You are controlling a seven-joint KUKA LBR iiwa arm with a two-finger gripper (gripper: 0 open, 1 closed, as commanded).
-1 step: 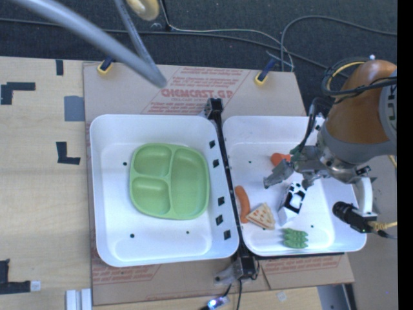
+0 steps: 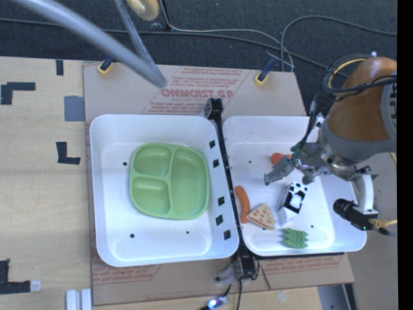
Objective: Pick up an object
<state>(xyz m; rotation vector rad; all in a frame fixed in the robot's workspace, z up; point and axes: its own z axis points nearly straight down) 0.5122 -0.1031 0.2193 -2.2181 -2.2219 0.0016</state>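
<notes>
Currently gripper [image 2: 292,185] low over right bin [image 2: 335,241], near its centre; whether it is apart or together: cannot tell. Nothing visibly held. Candidates lie left and near of tool: sausage [image 2: 242,201], long axis far-to-near, by divider; sandwich wedge [image 2: 262,217] just beside it; green piece [image 2: 295,238] nearest bin's near wall. Green tray [image 2: 170,180] in left bin [image 2: 110,237].
</notes>
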